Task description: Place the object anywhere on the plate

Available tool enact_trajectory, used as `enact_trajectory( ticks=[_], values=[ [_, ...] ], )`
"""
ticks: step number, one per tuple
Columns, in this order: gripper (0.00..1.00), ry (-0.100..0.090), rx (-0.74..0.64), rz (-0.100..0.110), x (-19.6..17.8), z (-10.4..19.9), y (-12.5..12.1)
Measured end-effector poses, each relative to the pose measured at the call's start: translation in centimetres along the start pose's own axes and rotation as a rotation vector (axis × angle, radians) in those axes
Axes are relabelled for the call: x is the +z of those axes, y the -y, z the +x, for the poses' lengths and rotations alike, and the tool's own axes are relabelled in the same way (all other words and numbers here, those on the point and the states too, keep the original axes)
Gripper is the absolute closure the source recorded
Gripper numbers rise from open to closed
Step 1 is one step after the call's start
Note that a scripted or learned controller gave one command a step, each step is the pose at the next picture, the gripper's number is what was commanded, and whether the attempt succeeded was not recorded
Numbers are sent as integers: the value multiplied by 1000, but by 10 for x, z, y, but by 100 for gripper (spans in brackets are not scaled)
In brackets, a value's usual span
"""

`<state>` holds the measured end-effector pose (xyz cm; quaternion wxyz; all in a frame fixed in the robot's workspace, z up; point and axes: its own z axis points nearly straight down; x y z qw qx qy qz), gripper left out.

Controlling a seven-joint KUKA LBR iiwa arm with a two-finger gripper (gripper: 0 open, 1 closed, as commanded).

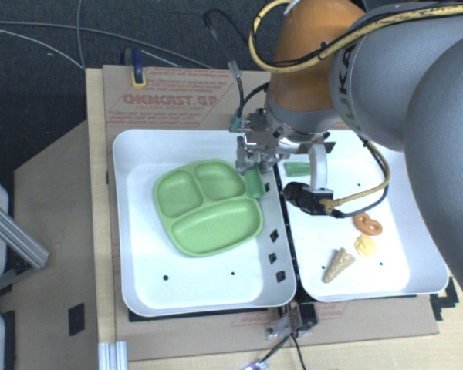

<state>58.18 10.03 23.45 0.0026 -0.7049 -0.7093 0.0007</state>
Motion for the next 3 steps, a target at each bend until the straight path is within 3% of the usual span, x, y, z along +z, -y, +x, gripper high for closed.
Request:
enact_trajectory(
  ticks=[1,2,3],
  values=[
    [100,1,2,1,19,42,18],
    [100,1,5,-6,8,45,4],
    [0,2,6,-5,9,45,5]
  ],
)
